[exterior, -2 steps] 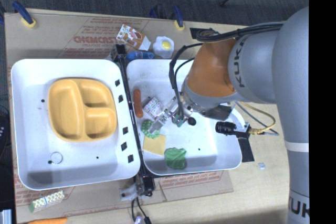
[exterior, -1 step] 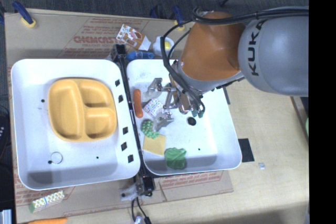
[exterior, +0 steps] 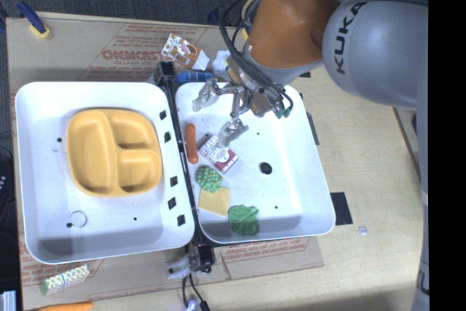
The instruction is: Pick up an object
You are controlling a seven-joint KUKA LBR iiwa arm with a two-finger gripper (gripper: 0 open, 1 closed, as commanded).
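Observation:
My gripper point(exterior: 231, 111) hangs over the back of the right bin point(exterior: 309, 178), below the orange band of the arm point(exterior: 291, 18). Its metal fingers point(exterior: 234, 129) are spread open with nothing between them. Just below the lower fingertip lies a red and white packet point(exterior: 218, 154). An orange sausage point(exterior: 191, 143) rests along the bin's left wall. Toward the front lie a green round piece point(exterior: 208, 177), a yellow cheese slice point(exterior: 215, 201) and a green leafy piece point(exterior: 243, 219).
The left bin point(exterior: 36, 105) holds a yellow divided tray point(exterior: 115, 151). Behind the bins, on the cardboard, sit a small snack box point(exterior: 179, 49) and a blue object point(exterior: 193, 74). A wrapped candy point(exterior: 65, 278) lies at the front left.

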